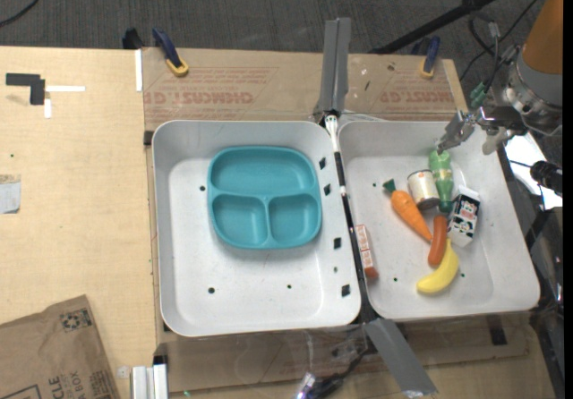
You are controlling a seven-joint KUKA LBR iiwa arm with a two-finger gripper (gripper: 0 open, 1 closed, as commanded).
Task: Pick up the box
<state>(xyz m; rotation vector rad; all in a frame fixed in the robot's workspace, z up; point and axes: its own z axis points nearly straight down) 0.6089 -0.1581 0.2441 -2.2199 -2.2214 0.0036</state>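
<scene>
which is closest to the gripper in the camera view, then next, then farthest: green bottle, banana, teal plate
From the gripper, above the right bin's far right corner:
1. Green bottle, just below it in the right bin.
2. Banana, at the near end of the right bin.
3. Teal plate, across in the left bin.

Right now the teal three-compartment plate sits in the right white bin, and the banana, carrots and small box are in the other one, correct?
Not quite. The camera view shows the teal three-compartment plate in the left white bin. The yellow banana, orange carrots and small white box lie in the right white bin.
</scene>
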